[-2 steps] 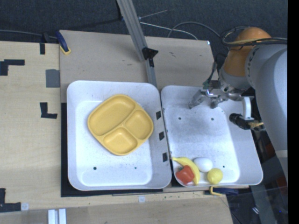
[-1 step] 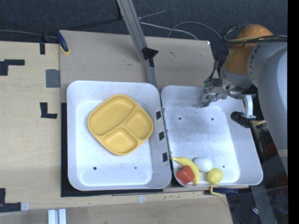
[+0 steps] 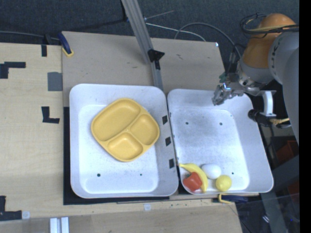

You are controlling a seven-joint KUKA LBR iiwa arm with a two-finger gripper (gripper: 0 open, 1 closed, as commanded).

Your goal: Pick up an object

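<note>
Over at the far edge of the right bin (image 3: 252, 144), the gripper (image 3: 218, 97) hangs above the rim, and whether it is open or closed I cannot tell. Down in that bin's near left corner huddle a banana (image 3: 197, 170), a red object (image 3: 193, 181), a white egg (image 3: 211, 170) and a yellow ball (image 3: 223, 182), well apart from the gripper, while a yellow divided plate (image 3: 125, 129) lies in the left bin (image 3: 80, 144).

Right bin (image 3: 243, 130): floor mostly open, far and middle free. Near edge crowded by banana (image 3: 195, 169), red object (image 3: 193, 181), white egg (image 3: 211, 171), yellow ball (image 3: 223, 182), touching or just beside each other. Left bin (image 3: 80, 144): yellow divided plate (image 3: 125, 129) takes centre, near strip open. Slanted metal pole (image 3: 141, 28) crosses far side.
</note>
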